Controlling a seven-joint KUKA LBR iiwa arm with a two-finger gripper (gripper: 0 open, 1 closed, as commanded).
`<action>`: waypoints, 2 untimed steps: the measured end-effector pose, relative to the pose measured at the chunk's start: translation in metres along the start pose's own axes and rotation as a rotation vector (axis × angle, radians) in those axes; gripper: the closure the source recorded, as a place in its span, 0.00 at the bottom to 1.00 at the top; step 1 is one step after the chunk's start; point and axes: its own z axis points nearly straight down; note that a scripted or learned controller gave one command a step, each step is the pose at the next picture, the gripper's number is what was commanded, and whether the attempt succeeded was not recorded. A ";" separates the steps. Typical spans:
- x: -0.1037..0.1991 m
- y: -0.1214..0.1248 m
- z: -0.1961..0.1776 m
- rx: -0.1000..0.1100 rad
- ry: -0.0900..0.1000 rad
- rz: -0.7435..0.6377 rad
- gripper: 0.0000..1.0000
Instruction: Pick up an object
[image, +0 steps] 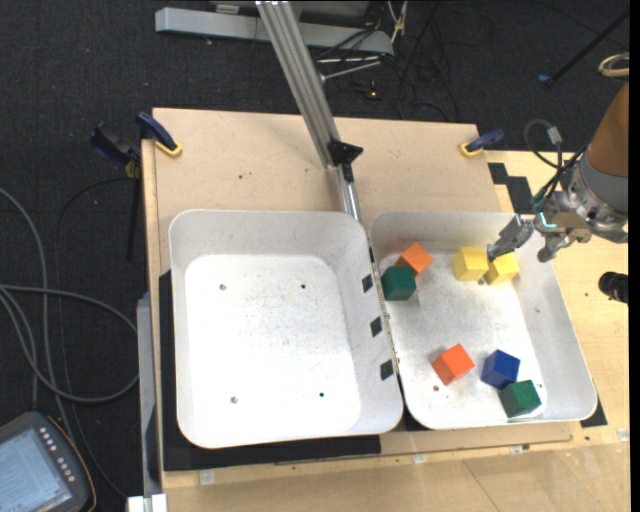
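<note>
Camera view: end effector (503, 250) sits over a yellow block (503, 267) — grip unclear; its twin (469, 264) nearby could get nudged.

Even, bright overhead light falls on my table (260, 160); the white bins (265, 330) are pale but not blown out. Shadows under the blocks (452, 362) are short and soft. The floor stays dark. Focus is slightly soft throughout, with mild grain.

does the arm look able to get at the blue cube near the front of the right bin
Probably yes. The blue cube lies uncovered in the right bin; a green cube touches one side, but its top and other sides look free.
</note>
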 end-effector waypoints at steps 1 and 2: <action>0.000 0.001 -0.002 -0.004 -0.002 -0.002 0.00; -0.009 -0.003 0.052 0.001 0.000 0.003 0.00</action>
